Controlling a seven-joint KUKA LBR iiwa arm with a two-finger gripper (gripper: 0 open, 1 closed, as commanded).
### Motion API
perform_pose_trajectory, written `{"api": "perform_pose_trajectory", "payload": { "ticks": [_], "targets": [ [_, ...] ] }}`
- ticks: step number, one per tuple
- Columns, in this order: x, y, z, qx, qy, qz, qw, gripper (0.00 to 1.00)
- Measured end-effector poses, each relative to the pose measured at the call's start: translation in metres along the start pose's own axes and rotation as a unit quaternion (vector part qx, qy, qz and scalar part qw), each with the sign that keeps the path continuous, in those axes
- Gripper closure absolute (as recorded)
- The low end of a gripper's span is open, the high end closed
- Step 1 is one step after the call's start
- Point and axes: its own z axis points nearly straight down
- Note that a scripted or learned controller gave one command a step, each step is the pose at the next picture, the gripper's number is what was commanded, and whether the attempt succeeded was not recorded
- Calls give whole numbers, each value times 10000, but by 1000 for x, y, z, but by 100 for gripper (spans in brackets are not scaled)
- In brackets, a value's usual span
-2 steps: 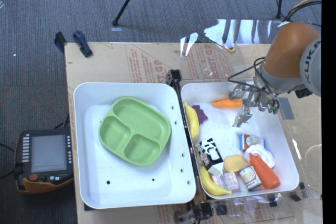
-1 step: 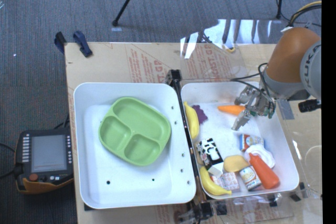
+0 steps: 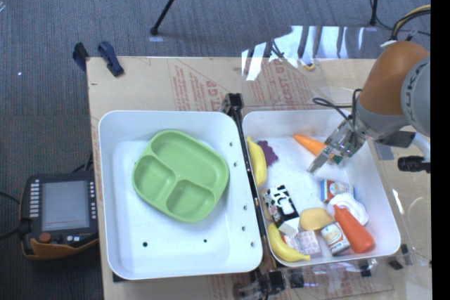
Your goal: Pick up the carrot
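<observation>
The orange carrot (image 3: 308,143) lies on the floor of the right bin (image 3: 373,183), near its back, with its tip pointing left. My gripper (image 3: 322,162) hangs low over the bin just right of the carrot's thick end, reaching in from the right below the orange wrist band (image 3: 394,77). Its fingers (image 3: 313,165) stand open and point down-left, with nothing between them. The carrot's thick end sits right beside the gripper body; I cannot tell whether they touch.
The right bin also holds a banana (image 3: 257,160), a purple item (image 3: 269,152), a black-and-white carton (image 3: 280,204), a second banana (image 3: 285,245), a red bottle (image 3: 354,232) and small packets. A green divided plate (image 3: 181,175) lies in the left bin (image 3: 112,221).
</observation>
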Motion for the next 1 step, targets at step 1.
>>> {"api": "perform_pose_trajectory", "payload": {
  "ticks": [1],
  "targets": [
    [0,3,-11,-7,-11,-39,10000,100]
  ]
}}
